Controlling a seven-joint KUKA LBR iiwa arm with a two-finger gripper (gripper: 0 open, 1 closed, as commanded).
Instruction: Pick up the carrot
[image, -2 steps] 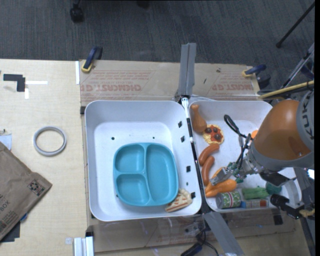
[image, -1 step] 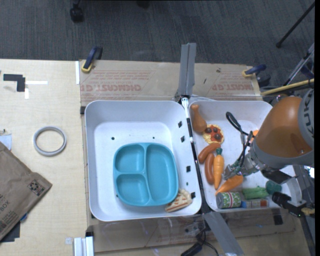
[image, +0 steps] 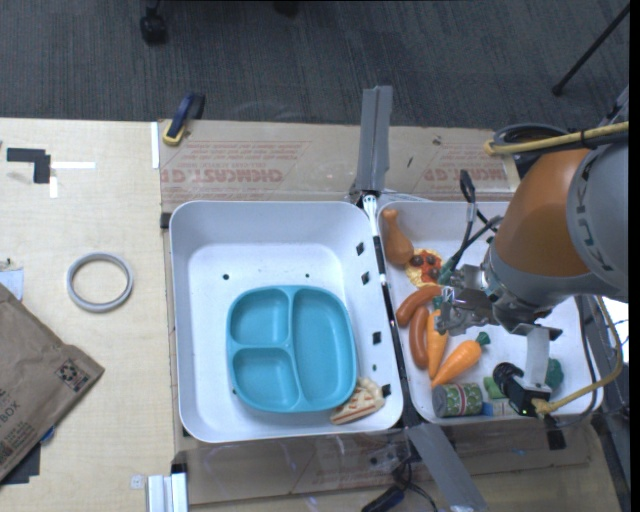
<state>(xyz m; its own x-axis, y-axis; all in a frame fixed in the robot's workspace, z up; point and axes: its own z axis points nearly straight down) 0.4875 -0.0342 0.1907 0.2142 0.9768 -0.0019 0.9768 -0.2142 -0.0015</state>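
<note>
The carrot, orange with a green top, lies tilted in the lower middle of the right bin. My gripper hangs low over the bin just above and left of it, over a narrow orange piece that lies beside the carrot. The arm's orange band and grey wrist cover the bin's right half. Nothing visibly hangs from the gripper.
Around the gripper lie a sausage, a drumstick, a pizza slice, a can and a green toy. The left bin holds a blue divided plate and a sandwich wedge.
</note>
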